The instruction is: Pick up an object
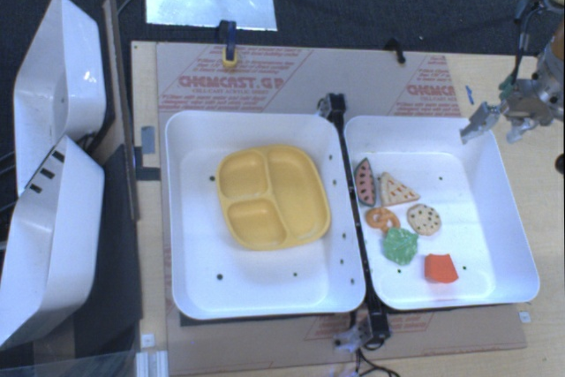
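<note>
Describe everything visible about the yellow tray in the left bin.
The yellow tray is a rounded-rectangle plate, seemingly plastic, split by raised ridges into three compartments: two at the far side, one at the near left. It lies flat, right way up, turned slightly askew, on the floor of the left bin. Nothing lies in it or touches it.

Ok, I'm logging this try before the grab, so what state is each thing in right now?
pincer: open, holding nothing, over the right bin's far right corner
yellow tray: flat in the left bin, compartments bare
watermelon slice: lying in the right bin
orange block: lying apart, near corner
</note>
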`<state>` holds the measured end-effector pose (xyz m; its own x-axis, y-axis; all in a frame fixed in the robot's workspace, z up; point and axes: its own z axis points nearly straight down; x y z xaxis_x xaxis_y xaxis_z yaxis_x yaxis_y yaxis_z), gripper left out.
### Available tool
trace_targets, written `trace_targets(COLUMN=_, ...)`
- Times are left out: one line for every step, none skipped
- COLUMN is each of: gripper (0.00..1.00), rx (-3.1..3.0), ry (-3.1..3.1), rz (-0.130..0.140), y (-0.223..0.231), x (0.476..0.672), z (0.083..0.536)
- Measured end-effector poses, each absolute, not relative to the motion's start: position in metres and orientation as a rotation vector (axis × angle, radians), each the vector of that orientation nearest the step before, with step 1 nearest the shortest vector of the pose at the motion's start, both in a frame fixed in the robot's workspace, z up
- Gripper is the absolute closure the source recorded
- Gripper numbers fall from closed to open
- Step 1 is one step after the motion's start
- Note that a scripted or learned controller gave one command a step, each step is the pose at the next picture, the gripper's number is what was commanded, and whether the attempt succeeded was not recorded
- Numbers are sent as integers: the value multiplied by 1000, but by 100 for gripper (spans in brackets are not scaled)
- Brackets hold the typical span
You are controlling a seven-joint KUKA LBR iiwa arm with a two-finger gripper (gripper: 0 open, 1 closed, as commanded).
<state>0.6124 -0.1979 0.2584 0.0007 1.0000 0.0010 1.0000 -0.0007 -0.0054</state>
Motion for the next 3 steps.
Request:
trace_targets(gripper=0, rx=-2222, ry=-2223, rz=-1, y=-198, x=614, z=262)
trace_targets(gripper=0, rx=-2218, ry=-2221, rz=2, y=-188, x=618, z=212)
trace_targets(gripper=0, rx=-2218, ry=-2220, rz=3, y=-182, x=613, z=153)
